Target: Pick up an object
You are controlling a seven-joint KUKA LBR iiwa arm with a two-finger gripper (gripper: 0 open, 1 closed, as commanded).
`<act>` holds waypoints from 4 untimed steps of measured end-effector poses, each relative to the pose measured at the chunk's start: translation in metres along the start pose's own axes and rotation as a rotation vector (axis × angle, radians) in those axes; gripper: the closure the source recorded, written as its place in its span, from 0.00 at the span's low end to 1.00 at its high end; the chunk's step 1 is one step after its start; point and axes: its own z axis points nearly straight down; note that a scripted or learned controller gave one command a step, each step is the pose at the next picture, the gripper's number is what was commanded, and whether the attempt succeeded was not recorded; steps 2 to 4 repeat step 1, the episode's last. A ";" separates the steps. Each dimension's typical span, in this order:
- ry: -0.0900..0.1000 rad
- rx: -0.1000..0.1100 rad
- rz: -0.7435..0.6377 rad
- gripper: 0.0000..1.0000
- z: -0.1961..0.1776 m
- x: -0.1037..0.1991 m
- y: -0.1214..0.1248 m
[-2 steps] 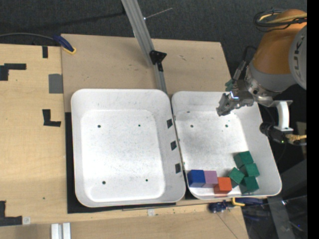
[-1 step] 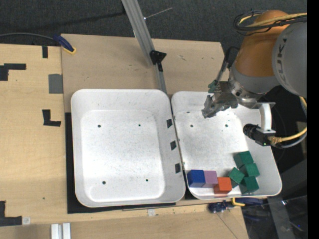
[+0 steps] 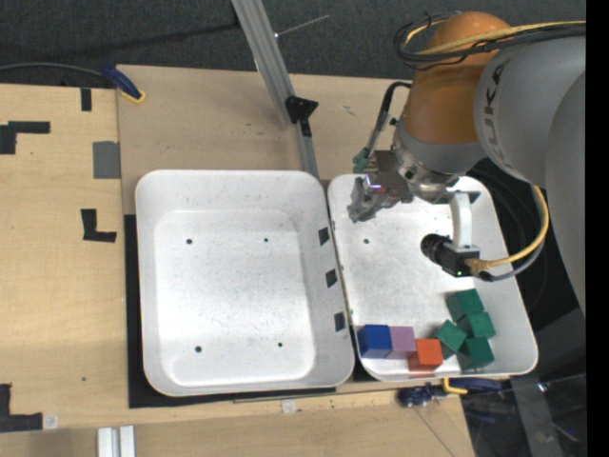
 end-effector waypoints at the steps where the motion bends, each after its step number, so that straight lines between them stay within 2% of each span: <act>1: 0.000 0.000 0.000 1.00 -0.004 0.052 0.008; 4: 0.000 0.000 0.000 1.00 -0.004 0.052 0.008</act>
